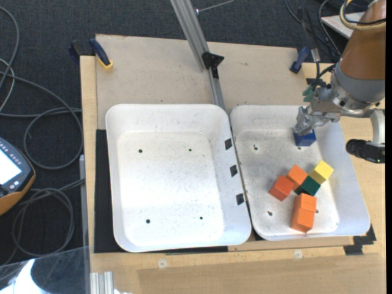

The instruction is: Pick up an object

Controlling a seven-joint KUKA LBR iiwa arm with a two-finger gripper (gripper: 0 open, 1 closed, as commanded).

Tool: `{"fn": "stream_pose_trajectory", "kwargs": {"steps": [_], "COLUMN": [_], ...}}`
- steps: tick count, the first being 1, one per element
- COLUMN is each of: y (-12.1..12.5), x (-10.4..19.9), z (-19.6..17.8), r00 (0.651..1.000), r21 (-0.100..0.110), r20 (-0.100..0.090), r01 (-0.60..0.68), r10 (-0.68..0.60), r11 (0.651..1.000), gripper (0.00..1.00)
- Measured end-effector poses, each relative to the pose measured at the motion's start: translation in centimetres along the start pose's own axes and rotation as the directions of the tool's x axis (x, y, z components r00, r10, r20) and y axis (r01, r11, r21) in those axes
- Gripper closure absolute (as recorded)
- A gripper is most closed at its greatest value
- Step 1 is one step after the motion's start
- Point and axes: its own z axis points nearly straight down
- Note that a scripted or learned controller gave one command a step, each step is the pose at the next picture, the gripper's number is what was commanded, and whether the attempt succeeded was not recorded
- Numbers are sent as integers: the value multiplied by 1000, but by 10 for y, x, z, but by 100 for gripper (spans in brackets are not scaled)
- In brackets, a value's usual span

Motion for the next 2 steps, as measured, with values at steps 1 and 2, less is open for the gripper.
{"fn": "stream_pose_trajectory", "kwargs": {"steps": [1, 2], "y": [-4, -16], "x": [60, 105], "z": [6, 13], "r00": [1000, 1000], "r21": [1, 2], "r20": [-1, -1], "r01": [2, 0], "r10": [-2, 0], "r11": [1000, 1000], "gripper": [100, 100]}}
